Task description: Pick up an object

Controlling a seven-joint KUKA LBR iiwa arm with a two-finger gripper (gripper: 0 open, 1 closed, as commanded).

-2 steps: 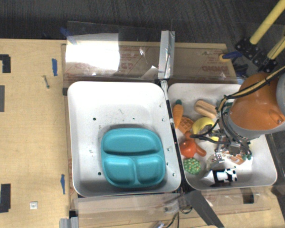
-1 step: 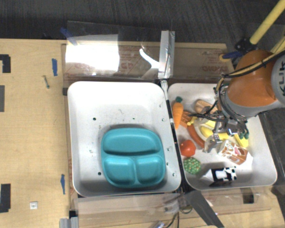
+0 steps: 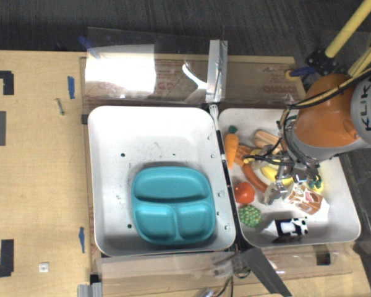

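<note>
Toy food crowds the right bin (image 3: 349,218): a carrot (image 3: 231,147), a red tomato (image 3: 244,193), a green bumpy ball (image 3: 250,215), a banana (image 3: 273,172), a black-and-white cow figure (image 3: 292,227) and a printed card (image 3: 307,199). My hand (image 3: 278,187) sits low among them, between banana and card, likely because the pile is densest there. I cannot tell its grip state; the wrist hides it. The left bin (image 3: 105,135) carries a teal divided tray (image 3: 172,204), well apart. I judge no object lifted yet.
</note>
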